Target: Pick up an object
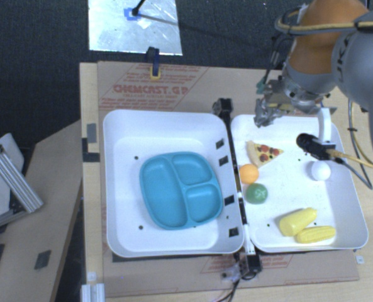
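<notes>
My gripper [263,118] hangs over the far left part of the right bin [356,222], a little above and behind a pizza slice [263,152]. Nothing shows between its fingers. Below the slice lie an orange ball [249,173] and a green ball [256,194] near the bin's left wall. A white ball [319,170] rests toward the right side. A yellow block [297,221] and a yellow corn cob [316,234] lie at the front of the bin.
The left bin [120,137] holds a blue divided plate [180,189]. Black clips [222,106] run along the seam between the bins. Cardboard [155,83] lies under both bins, and a shiny sheet [134,16] sits behind the bench.
</notes>
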Available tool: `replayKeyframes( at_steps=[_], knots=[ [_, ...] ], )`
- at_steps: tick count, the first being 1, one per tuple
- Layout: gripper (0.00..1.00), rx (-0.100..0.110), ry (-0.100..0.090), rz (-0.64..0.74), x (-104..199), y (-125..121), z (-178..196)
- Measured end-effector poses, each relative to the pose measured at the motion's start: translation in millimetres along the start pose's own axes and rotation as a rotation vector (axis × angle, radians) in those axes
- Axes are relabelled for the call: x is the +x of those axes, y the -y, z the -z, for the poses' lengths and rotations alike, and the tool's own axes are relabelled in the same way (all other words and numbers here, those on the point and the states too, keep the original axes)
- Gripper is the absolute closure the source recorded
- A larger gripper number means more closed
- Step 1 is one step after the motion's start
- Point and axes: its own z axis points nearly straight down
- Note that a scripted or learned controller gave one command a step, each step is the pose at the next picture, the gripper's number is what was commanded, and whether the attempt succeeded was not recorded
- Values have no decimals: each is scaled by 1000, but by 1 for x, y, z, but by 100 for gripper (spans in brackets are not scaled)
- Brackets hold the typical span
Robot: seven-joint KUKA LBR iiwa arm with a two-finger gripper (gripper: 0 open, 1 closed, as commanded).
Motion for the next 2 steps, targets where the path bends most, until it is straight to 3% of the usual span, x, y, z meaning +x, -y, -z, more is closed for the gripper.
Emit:
replayKeyframes(
  at_steps=[2],
  knots=[
    [100,3,0,-1,97,23,-20]
  ],
)
